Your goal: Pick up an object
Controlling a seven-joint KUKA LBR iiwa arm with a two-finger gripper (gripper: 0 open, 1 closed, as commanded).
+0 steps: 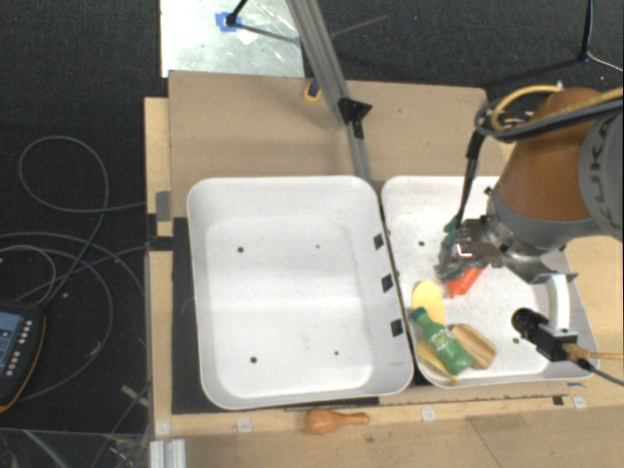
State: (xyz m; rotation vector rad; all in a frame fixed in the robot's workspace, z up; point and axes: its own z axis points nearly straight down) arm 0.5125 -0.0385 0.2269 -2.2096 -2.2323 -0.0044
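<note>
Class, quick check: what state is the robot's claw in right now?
Claw: low in the right bin, right over an orange object; whether it grips anything cannot be told.

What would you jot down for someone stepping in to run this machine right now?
Gripper: low in the right bin, over an orange piece. I cannot tell whether it is open or shut, or whether it holds anything.
Things: all in the right bin. The orange piece lies by the gripper; a yellow piece, a green bottle and a tan block crowd the near corner.
Off the bins: a wooden pear shape on the bench's front edge.
Done: no pick that I can confirm.
Left: grasp one thing and lift it.
</note>
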